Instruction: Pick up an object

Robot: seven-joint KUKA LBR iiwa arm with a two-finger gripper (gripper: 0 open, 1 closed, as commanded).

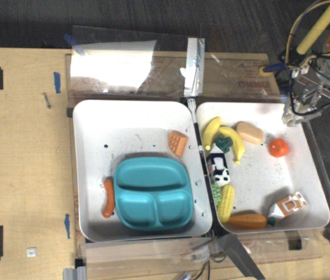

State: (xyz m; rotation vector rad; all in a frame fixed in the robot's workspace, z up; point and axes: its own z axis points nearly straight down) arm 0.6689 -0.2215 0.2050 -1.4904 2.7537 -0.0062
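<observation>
Starting at the left of the frame, the table [19, 156] is showing bare tan board with a few black and blue tape marks. Moving right, the left bin [89, 118] is carrying a teal divided tray [152, 193], with an orange sausage-shaped toy [108, 197] lying just beside the tray's left edge and a small orange wedge [177, 142] sitting near the bin's upper right corner.

Crossing the divider, the right bin [311, 174] is where the pickings are lying: a yellow banana [223, 136] at the upper left, a tan bread roll [249, 132] just beside it, a red tomato [278, 147] further right, a black-and-white cow figure [218, 169] along the left wall, a corn cob [225, 200] below that, a carrot [248, 220] along the bottom edge, and a small orange-and-white carton [290, 205] in the lower right.

Up in the upper right of the frame, the hand [296, 112] is hanging over the bin's top right corner, above and to the right of the tomato. It is too cluttered and small to tell how wide it is standing, and nothing is showing in its hold.

So the pick is looking unstarted: every object is lying in the bins, and reaching, closing and lifting are all left to do.
</observation>
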